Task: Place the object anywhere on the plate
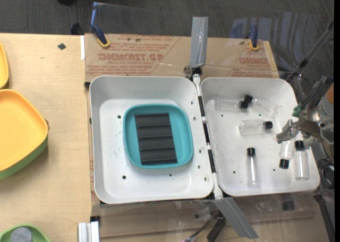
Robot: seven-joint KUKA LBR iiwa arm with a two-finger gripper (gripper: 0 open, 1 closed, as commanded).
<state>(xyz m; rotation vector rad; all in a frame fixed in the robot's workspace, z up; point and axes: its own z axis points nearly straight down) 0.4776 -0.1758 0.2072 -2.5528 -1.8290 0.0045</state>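
Wood surface (48,76), yellow plates (18,129) stacked at left, out of play; left bin (106,182) holds the teal plate (158,135), centred as the drop target. Right bin (234,182) has clear vials (251,164) scattered loose for picking. Tool (289,132) sits low over that bin's right edge among the vials; can't tell its opening or any hold.

Arm (324,113) cut off at right edge; gripper (289,132) fingers unclear

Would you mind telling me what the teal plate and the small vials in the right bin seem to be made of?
The teal plate looks like smooth moulded plastic, matte, with a dark ribbed insert. The vials look like clear glass or plastic, see-through with black caps; which one, I cannot tell.
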